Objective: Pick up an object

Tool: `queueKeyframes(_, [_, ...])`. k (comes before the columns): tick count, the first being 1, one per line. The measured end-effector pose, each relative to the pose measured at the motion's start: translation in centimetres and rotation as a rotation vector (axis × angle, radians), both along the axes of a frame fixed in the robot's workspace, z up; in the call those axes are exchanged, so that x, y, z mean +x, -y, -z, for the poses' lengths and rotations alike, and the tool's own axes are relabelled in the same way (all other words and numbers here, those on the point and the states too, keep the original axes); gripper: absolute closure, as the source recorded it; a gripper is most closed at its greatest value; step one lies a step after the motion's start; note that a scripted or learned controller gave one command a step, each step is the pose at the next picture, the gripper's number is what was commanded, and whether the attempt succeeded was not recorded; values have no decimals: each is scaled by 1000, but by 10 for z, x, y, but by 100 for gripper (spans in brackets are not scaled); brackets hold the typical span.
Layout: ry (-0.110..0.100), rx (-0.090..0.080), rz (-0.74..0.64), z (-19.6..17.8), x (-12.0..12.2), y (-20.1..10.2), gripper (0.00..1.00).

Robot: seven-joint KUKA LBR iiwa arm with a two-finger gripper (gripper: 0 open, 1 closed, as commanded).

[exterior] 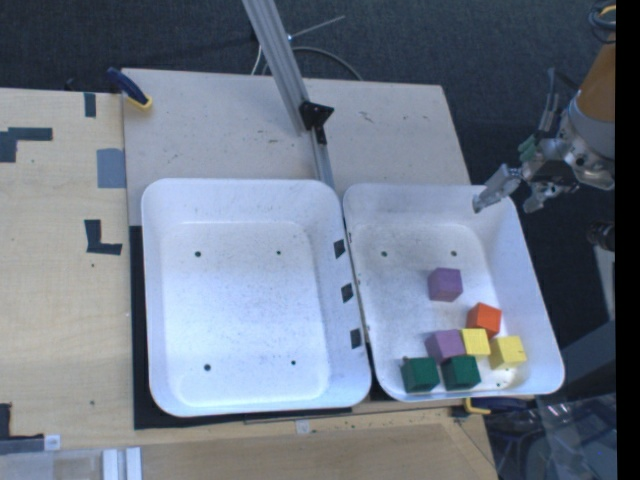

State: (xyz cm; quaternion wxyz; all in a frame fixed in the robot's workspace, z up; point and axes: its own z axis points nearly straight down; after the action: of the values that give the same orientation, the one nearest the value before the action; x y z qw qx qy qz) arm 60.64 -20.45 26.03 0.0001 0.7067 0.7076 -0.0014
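Observation:
The right bin [400, 213] holds several small cubes. A purple cube [445, 284] lies alone near the bin's middle. An orange cube [485, 317], a second purple cube [444, 344], two yellow cubes [476, 342] [508, 350] and two green cubes [420, 373] [461, 371] cluster at the near right corner. My gripper [512, 194] hangs above the bin's far right rim, well away from the cubes. Its two fingers stand apart with nothing between them.
The left bin [240, 298] sits beside the right one. A slanted metal bar [280, 48] runs from the top down to the gap between the bins. A blue and yellow tool [130, 87] lies on the bench at far left.

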Motion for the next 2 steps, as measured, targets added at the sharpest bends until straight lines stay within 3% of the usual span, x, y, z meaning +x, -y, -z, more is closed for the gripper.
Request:
queueKeyframes(1, [-8,5,0,113,-34,-21,0])
queueKeyframes(2, [6,1,-2,59,-14,-34,0])
